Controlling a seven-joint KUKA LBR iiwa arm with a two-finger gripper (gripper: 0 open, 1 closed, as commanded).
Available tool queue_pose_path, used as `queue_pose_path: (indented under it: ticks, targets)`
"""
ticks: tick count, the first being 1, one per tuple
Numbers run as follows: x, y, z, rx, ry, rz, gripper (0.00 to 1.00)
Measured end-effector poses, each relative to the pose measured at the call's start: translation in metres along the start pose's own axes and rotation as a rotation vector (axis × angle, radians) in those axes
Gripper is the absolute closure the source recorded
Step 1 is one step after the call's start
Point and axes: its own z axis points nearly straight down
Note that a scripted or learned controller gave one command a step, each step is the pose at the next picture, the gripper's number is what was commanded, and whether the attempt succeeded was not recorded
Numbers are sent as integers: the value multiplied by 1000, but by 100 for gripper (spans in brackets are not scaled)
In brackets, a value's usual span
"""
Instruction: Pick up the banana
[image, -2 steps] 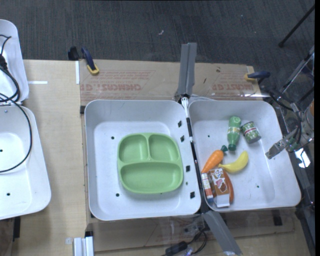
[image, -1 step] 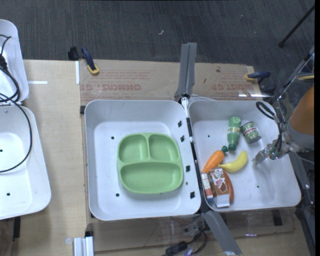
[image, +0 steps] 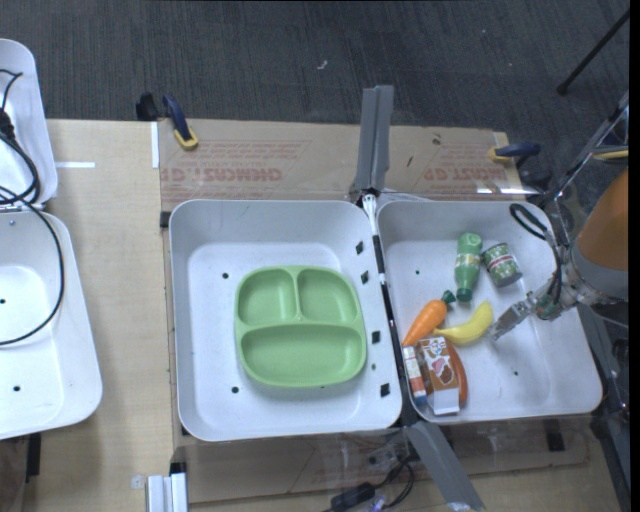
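I see my gripper (image: 512, 319) low in the right bin (image: 560, 385), jaws open and empty, just right of the banana (image: 468, 325), lined up for a grasp.

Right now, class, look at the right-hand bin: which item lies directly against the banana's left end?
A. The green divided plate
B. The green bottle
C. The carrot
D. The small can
C. The carrot lies slanted with its lower side meeting the left end of the banana; the green bottle and small can sit farther up the right bin, and the green divided plate is in the left bin.
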Motion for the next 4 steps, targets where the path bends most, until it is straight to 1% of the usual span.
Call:
queue_pose_path:
  ticks: [1,2,3,4]
  targets:
    - [25,35,-1,-1,-6,-337,0]
    - [25,35,-10,-3,-8,-333,100]
    - [25,35,-10,-3,-7,-334,0]
    - [56,85,0,-1,-6,-581,0]
